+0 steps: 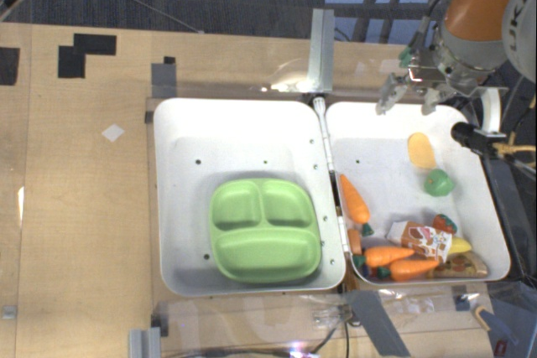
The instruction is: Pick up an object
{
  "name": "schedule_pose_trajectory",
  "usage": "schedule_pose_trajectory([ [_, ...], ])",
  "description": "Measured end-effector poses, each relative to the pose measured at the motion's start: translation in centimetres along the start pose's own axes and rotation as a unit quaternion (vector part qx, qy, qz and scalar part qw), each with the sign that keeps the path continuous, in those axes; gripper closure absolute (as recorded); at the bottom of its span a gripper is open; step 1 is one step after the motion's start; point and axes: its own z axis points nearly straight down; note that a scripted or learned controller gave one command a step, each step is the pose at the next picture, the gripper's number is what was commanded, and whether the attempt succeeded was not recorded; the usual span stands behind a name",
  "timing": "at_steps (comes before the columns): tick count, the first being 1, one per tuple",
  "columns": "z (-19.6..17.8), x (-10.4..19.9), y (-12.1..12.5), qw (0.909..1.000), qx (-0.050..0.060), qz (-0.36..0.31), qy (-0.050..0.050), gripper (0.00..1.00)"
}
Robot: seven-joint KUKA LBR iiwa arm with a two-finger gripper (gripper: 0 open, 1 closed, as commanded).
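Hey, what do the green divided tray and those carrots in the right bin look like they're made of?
The green divided tray looks like moulded plastic: one even colour, rounded compartment edges, dull sheen. The carrots also look like plastic toy food, smooth and uniformly orange, though soft rubber can't be ruled out.

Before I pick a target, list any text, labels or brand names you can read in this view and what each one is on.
No text reads clearly in this view.
Small box with a red, white and orange printed face, in the right bin among the carrots: print present, too small and blurred to read.
Green divided plate in the left bin: no markings visible.
Black shapes on the bench: plain blocks, not letters.
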Motion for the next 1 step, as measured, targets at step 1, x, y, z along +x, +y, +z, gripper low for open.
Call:
schedule_pose_trajectory([
  [1, 10.33, -2.71, -8.09, 1.0, 0.001, 0.004, 0.0, 0.0],
])
